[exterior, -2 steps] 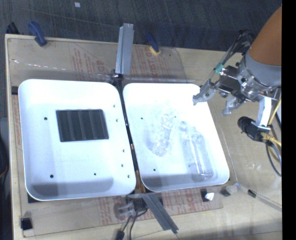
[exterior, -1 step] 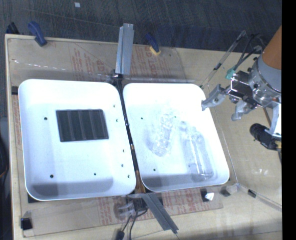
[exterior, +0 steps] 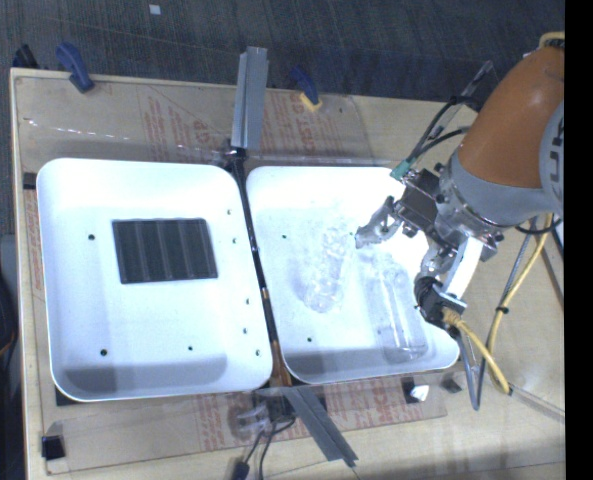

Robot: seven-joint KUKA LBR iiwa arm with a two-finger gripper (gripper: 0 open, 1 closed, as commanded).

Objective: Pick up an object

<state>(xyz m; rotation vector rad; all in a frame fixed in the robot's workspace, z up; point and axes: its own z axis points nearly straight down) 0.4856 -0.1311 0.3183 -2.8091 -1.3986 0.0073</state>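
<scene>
Clear bottle [exterior: 397, 313] lies in right bin [exterior: 276, 268]; claw [exterior: 401, 253] spread above, ungripping.

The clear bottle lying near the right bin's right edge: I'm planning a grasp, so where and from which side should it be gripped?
Grip the clear bottle across its middle, coming straight down from above. It seems to lie flat and lengthwise in the right bin, so its narrow width likely suits the gripper best.

The wooden bench [exterior: 126, 118] bears two white bins [exterior: 66, 268] side by side, blue clamps [exterior: 76, 68] seemingly gripping its far edge.
</scene>
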